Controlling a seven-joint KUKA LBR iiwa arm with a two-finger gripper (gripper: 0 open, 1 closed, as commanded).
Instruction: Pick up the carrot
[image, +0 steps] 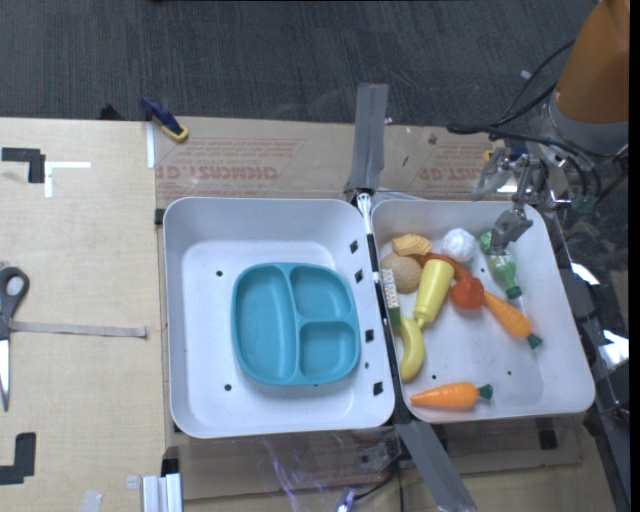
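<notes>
- The hand (508, 232) hangs at the right bin's (560, 395) far corner; I cannot tell its grip.
- Nearest carrot (507, 313) lies just below it; another carrot (450, 396) farther below.

Arm reaching in from the upper right

The arm (598, 70), orange band showing above a grey wrist hung with cables, slants down and leftward; its end effector (510, 228) hangs low at the tip, finger state too unclear to tell.
</notes>
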